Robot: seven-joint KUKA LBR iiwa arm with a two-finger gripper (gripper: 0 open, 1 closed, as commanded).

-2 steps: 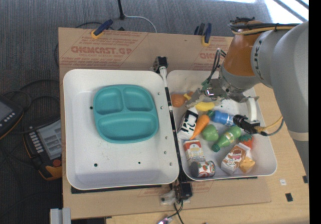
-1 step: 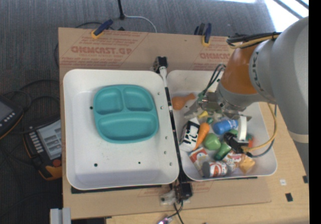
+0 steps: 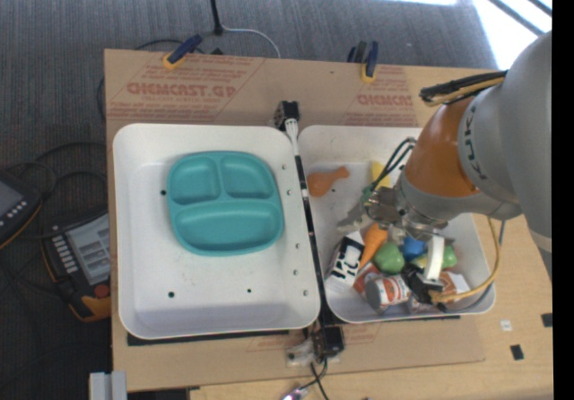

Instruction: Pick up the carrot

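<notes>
The carrot (image 3: 375,235) is a small orange cone lying in the right bin (image 3: 316,237), with a green piece (image 3: 390,257) against its lower end. My gripper (image 3: 392,213) hangs just above and to the right of the carrot's upper end, under the orange wrist band (image 3: 439,156). The wrist hides the gripper's tip, and I cannot see whether it touches the carrot.
An orange drumstick-shaped toy (image 3: 326,179) lies at the right bin's upper left. A black-and-white card (image 3: 346,258), a red-labelled can (image 3: 381,291), a blue piece (image 3: 413,248) and a white item (image 3: 436,259) crowd around the carrot. The left bin (image 3: 134,291) holds a teal divided plate (image 3: 224,202).
</notes>
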